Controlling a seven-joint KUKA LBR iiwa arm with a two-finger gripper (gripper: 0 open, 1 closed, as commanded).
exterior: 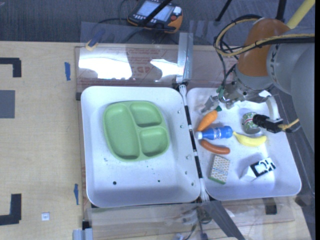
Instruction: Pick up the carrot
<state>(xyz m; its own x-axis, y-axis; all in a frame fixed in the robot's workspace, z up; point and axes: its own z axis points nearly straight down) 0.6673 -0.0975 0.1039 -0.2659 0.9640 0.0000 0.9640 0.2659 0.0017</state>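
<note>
Orange against the white plastic, the carrot (208, 119) is seen lying tilted in the right bin (285, 184), near that bin's left wall, with its thicker end pointing up toward the gripper (223, 98). The gripper is found just above and to the right of the carrot's upper end, close to it; whether contact is made cannot be told. The state of the fingers cannot be told, as they are too small and blurred, and nothing is seen held between them. Just below the carrot a blue bottle (216, 133) is laid on its side, and under that a red sausage (215, 147). A banana (250, 139) is placed to the bottle's right. In the left bin (95, 184), 1 green divided plate (135, 129) with 3 compartments is seen.
</note>
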